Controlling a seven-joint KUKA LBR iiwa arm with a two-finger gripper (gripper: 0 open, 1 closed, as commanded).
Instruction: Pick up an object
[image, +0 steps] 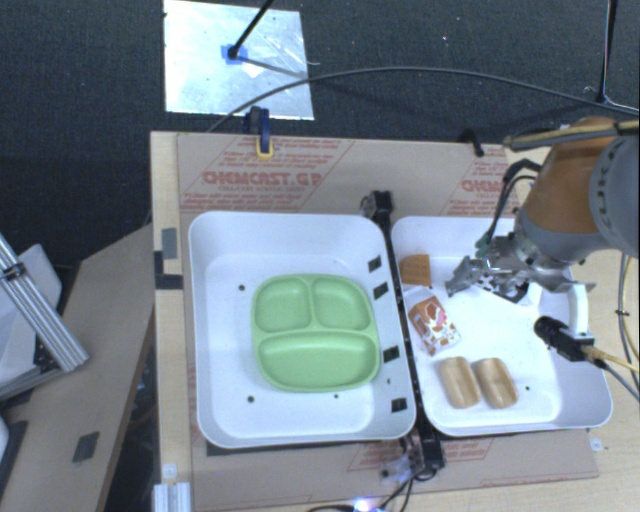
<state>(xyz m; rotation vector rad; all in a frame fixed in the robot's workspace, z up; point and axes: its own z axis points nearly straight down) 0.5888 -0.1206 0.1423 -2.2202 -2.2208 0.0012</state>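
Note:
In the right bin (575, 390) lie a small brown block (415, 268) near the back left, a white packet with a red print (432, 322) beside the divider, and two tan bread-like pieces (478, 382) side by side at the front. My gripper (468, 274) hangs low over the back of this bin, just right of the brown block, with its metal fingers pointing left. Nothing shows between the fingers.
The left bin (215, 300) holds a green sectioned plate (315, 333). A black divider with clips (392, 300) runs between the bins. The arm's grey body and orange band (565, 190) lean over the right bin's back right corner, with cables trailing to the right.

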